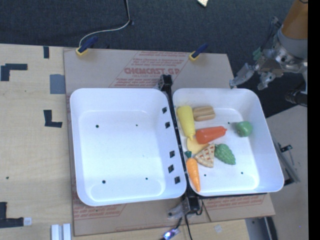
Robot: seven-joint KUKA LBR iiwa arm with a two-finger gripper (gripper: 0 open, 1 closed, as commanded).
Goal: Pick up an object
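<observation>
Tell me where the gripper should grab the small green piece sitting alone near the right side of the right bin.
Probably straight down from above, fingers closing across the green piece's rounded middle. It sits apart from the other toys, clear of the right bin's wall, leaving room either side. The gripper sits beyond the bin's far edge.

Grey arm (292, 44), orange band, metallic two-finger end effector (252, 79).

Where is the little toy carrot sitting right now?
The carrot lies in the right-hand bin, near its front left corner against the divider, just below the waffle-patterned wedge.
</observation>
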